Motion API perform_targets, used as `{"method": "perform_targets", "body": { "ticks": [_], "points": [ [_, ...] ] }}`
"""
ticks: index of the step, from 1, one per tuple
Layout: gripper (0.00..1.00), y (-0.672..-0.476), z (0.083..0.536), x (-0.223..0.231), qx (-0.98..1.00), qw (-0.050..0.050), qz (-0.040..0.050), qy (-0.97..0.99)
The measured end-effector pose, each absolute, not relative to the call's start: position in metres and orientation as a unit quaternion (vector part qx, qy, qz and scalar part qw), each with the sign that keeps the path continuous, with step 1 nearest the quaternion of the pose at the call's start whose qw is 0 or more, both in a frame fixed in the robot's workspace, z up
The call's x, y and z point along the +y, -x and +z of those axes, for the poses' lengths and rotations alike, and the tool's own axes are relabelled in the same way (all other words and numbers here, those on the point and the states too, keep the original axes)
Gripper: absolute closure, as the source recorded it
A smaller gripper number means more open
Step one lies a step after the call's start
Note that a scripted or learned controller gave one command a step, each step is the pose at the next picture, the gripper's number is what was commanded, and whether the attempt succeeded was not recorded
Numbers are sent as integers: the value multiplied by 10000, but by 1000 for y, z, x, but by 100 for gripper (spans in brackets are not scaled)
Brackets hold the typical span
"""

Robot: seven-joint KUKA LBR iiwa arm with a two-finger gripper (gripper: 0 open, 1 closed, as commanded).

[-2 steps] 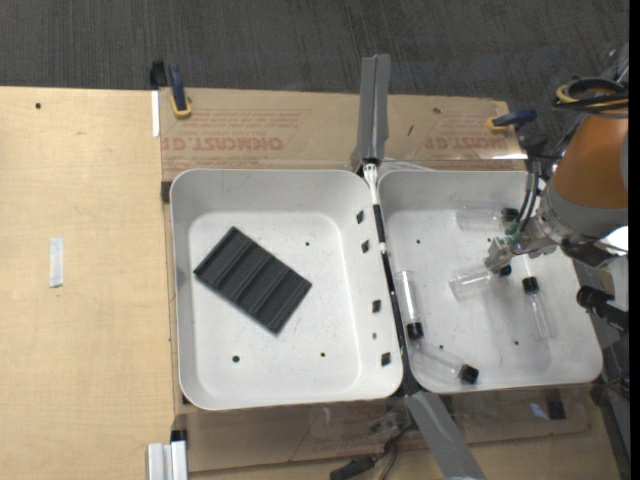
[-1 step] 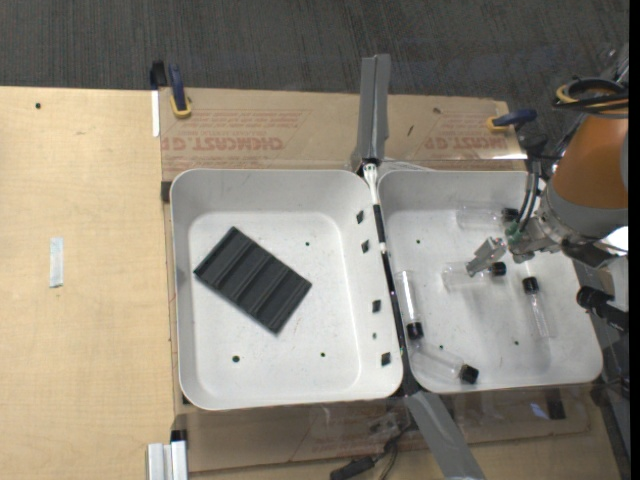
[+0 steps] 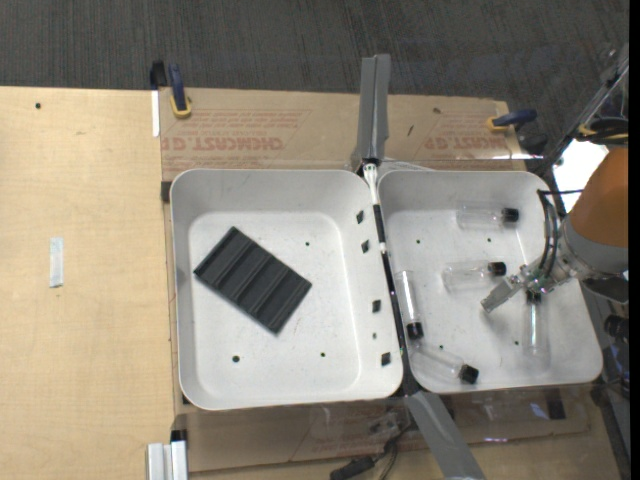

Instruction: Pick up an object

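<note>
Clear tubes with black caps lie scattered over the floor of the right bin (image 3: 580, 363). One tube (image 3: 487, 216) rests toward the far side, cap pointing right. Another tube (image 3: 470, 273) lies near the middle, its cap also on the right end. A long tube (image 3: 409, 303) lies along the bin's left wall, cap at its near end, and a fourth tube (image 3: 447, 365) sits by the near rim with its cap toward the right.

Reaching in from the right, the arm (image 3: 600, 213) shows its orange band above the grey wrist. Its gripper (image 3: 520, 293) hangs low over the right part of this bin, just right of the middle tube. One grey finger (image 3: 497, 297) slants off to the left and a thin pale one (image 3: 534, 326) points toward the near side, so the two stand spread apart with nothing between them. Whether either touches the bin floor is unclear.

The left bin (image 3: 190, 368) holds a dark ribbed plate (image 3: 252, 279), lying flat and turned at an angle, left of centre. Both bins sit on brown cardboard (image 3: 260, 128) held by clamps (image 3: 178, 96) at the far edge, on a pale wooden bench (image 3: 80, 268).
</note>
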State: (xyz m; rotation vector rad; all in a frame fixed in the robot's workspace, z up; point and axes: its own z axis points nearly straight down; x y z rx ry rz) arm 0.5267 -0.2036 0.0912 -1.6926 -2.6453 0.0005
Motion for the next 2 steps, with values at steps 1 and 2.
{"method": "perform_targets", "body": {
  "ticks": [1, 2],
  "points": [
    [0, -609, 93, -222, -8562, -14, 0, 5166],
    [0, -659, 93, -186, -8656, -15, 3, 5007]
  ]
}}
